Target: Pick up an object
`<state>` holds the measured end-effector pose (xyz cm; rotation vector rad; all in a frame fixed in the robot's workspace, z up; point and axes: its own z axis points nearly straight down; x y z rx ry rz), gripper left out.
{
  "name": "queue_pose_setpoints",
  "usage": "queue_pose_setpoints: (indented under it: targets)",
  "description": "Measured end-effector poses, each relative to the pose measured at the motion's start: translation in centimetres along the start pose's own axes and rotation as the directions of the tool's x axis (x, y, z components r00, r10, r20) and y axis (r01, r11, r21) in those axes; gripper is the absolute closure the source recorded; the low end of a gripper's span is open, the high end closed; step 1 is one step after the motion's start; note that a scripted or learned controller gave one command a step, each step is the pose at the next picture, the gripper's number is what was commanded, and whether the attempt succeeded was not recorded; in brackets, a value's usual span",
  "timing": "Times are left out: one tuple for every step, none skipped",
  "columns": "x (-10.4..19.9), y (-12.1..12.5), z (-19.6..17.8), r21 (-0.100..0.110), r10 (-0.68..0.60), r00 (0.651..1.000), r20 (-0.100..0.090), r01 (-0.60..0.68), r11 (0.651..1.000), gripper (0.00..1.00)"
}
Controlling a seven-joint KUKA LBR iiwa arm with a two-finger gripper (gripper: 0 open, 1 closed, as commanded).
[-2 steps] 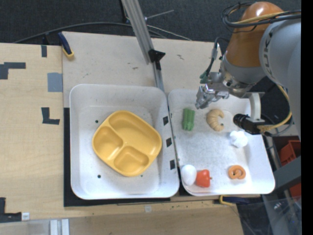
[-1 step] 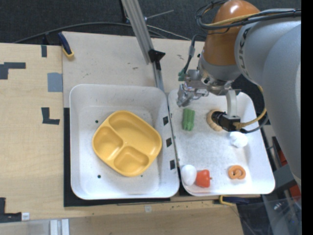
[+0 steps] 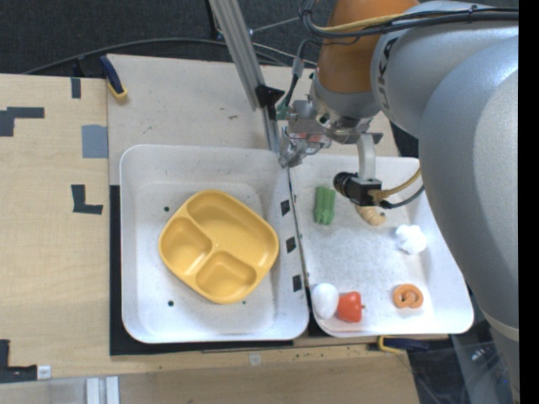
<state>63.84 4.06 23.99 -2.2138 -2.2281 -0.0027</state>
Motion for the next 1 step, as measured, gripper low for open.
queue_pose_setpoints:
  targets:
    - [5.66, 1.99, 1.30, 0.002, 0.000, 1.000, 0.001, 0.000, 1.000, 1.00]
